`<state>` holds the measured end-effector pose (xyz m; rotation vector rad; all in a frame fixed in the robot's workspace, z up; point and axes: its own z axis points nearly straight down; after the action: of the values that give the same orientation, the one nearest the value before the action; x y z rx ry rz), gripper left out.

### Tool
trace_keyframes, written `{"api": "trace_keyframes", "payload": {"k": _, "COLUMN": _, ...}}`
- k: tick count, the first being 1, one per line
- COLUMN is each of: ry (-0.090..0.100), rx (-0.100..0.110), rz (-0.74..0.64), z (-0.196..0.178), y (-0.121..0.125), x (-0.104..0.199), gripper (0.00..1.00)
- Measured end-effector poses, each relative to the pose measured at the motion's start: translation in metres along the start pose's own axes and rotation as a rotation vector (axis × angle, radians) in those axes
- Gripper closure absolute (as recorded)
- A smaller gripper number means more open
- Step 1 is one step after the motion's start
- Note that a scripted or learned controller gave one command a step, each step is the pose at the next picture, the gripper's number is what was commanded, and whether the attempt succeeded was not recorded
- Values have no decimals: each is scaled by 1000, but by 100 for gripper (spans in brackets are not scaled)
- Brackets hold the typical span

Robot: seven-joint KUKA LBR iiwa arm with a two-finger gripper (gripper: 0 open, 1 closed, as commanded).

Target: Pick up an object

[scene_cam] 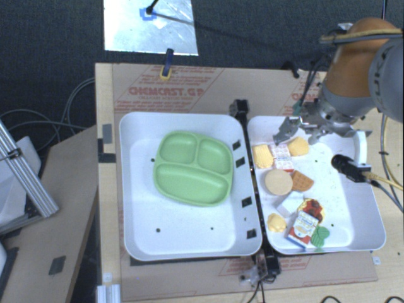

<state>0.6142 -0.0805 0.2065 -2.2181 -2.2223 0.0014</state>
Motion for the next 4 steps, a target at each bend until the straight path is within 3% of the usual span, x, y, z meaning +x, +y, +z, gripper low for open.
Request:
{"api": "trace_keyframes", "payload": {"k": 2, "ry": 0, "rx": 1, "rz": 2, "z": 109, "y": -13, "x": -12, "gripper": 0}}
{"api": "trace_keyframes", "payload": {"k": 3, "ry": -1, "rx": -2, "rz": 1, "z": 122, "y": -12, "x": -11, "gripper": 0}}
{"api": "trace_keyframes", "payload": {"k": 4, "ry": -1, "rx": -5, "rz": 1, "z": 111, "y": -12, "x": -12, "gripper": 100}}
